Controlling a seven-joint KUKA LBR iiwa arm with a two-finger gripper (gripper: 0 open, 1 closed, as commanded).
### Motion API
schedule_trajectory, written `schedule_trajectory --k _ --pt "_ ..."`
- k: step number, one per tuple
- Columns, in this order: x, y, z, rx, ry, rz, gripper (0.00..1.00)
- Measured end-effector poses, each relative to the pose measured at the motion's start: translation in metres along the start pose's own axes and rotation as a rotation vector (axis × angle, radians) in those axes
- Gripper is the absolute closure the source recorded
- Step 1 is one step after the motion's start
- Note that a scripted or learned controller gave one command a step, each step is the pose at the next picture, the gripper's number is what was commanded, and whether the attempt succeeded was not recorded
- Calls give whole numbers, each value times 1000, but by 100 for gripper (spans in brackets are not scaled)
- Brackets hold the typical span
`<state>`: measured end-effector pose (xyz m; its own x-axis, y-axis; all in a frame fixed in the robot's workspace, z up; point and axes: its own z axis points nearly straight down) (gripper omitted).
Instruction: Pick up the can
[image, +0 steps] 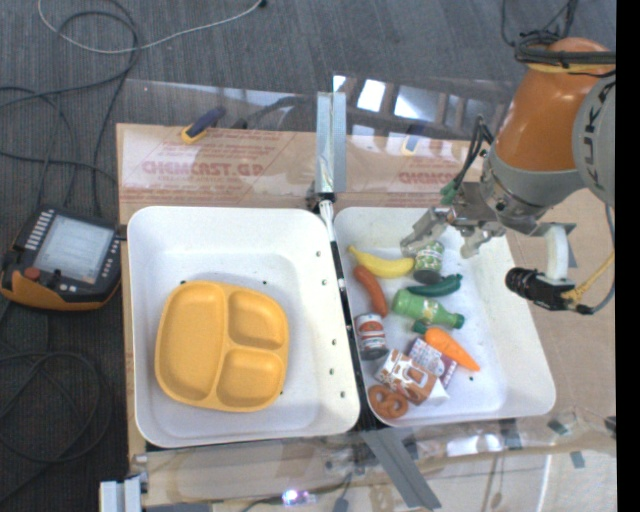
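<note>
A small can (370, 333) with a silver top and a dark red label stands near the left wall of the right bin (520, 375). My gripper (445, 240) hangs over the back of that bin, up and to the right of the can and well apart from it. Its two fingers (420, 238) are spread open with nothing between them. Just below the left finger sits a small green and white object (428, 262).
Around the can lie a banana (382, 263), a sausage (371, 291), a green bottle (428, 309), a carrot (452, 348), a dark green vegetable (436, 286), a snack box (408, 375) and a pretzel (385, 402). The left bin (180, 240) holds a yellow divided plate (221, 345).
</note>
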<state>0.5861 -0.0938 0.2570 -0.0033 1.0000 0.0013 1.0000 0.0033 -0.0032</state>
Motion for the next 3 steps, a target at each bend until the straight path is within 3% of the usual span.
schedule_trajectory --k 1,2,3 --pt "-53 19 65 0 -3 -3 0" --pt "-94 19 90 0 -4 -84 0" --pt "-129 -59 40 0 -1 83 0"
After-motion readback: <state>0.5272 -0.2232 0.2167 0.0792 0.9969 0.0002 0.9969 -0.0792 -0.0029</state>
